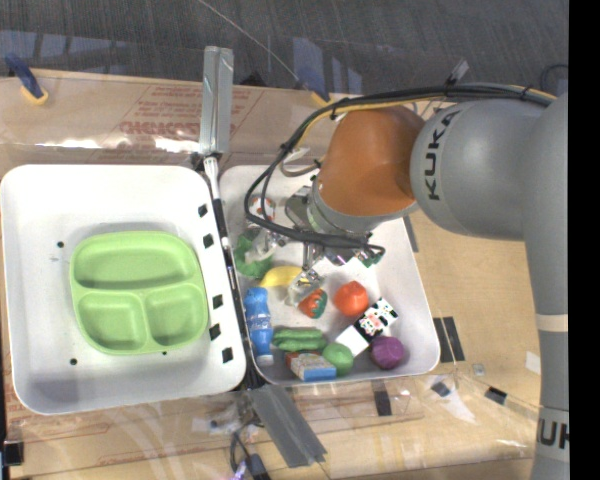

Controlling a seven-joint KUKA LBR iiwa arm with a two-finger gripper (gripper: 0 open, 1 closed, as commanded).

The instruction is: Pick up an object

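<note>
The left bin (pixel 30 268) holds a green divided tray (pixel 135 290). In the right bin (pixel 405 286), a blue bottle (pixel 257 318) lies along the left wall, with a yellow toy (pixel 280 276) just to its far side. The gripper (pixel 307 280) sits low among the toys, between the yellow toy and a red ball (pixel 351 296). Whether it is clenched or released cannot be told. A purple toy (pixel 387 351) lies at the near right.

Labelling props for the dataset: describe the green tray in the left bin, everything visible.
The green tray is pale lime and looks like moulded plastic. It is a rounded rectangle with three compartments: one long one towards the picture's top and two smaller ones below. It lies flat, open side up and slightly skewed, mid-floor in the left bin, touching only that floor, apart from the walls.
</note>
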